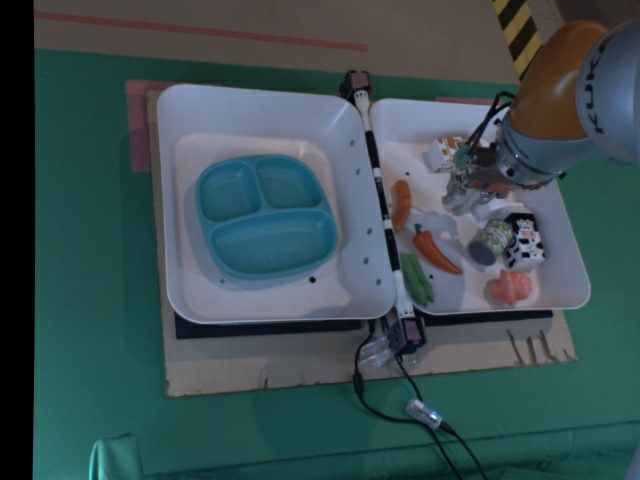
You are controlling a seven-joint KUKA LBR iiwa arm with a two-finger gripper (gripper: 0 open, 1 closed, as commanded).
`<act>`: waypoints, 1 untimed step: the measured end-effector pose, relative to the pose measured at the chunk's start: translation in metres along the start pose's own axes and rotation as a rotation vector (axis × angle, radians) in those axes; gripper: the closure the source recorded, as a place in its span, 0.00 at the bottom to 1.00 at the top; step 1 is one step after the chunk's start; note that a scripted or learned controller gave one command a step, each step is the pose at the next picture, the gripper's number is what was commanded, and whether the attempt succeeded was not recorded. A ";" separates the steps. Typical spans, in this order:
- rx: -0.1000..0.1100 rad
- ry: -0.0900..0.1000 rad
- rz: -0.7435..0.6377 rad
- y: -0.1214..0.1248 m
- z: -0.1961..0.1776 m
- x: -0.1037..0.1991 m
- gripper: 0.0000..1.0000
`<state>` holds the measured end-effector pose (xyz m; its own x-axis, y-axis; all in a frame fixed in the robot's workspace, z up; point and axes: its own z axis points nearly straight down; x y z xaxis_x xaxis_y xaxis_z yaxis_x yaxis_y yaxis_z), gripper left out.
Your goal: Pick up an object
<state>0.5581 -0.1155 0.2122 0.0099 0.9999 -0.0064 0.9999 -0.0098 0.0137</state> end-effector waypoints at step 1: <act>0.000 0.000 0.000 0.000 0.000 0.000 0.00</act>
<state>0.5580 -0.1155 0.2122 0.0100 0.9999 -0.0063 0.9999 -0.0100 0.0134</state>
